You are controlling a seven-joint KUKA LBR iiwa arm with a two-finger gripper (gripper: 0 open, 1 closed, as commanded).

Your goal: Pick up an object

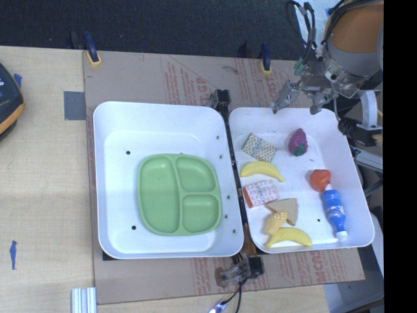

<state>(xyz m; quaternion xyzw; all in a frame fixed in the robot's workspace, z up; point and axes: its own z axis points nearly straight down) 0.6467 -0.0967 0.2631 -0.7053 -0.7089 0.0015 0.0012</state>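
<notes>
Reaching in from the right, the arm is hovering its hand (301,101) above the far edge of the right bin (352,175), fingers spread wide and pinching nothing. A purple, grape-like object (298,141) is lying just below it on the bin floor, small and bumpy. The arm's upper part is being cut off by the frame.

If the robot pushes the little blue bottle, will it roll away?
Probably a bit. The blue bottle lies on its side and looks round, so a sideways push may roll it. The right bin's wall beside it should stop it. It looks small, likely light.
</notes>
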